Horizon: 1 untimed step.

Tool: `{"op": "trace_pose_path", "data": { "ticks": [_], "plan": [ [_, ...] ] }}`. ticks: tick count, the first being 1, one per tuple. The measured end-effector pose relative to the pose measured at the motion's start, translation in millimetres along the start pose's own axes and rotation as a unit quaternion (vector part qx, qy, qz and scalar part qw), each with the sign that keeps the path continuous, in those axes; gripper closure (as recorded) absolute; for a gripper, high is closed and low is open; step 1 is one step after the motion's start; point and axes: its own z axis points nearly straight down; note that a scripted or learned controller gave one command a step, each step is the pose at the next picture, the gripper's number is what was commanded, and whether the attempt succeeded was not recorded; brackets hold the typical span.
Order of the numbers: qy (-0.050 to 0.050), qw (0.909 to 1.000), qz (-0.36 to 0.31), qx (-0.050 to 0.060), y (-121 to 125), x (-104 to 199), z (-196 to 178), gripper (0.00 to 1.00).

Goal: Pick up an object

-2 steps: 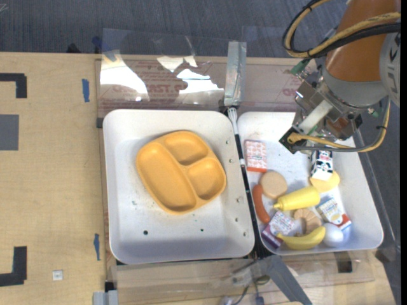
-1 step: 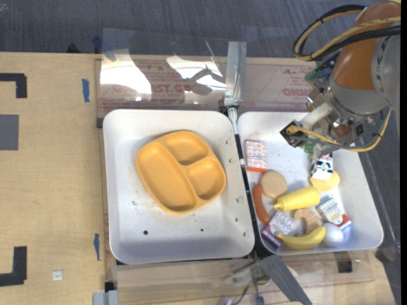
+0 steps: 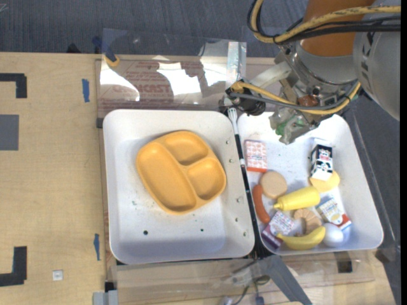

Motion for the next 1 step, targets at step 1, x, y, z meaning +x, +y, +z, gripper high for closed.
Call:
{"op": "trace_pose_path", "data": {
  "ticks": [1],
  "plan": [
    [-0.002, 1.0, 0.003, -0.001, 3.4, -1.4, 1.9, 0.0]
  ]
}}
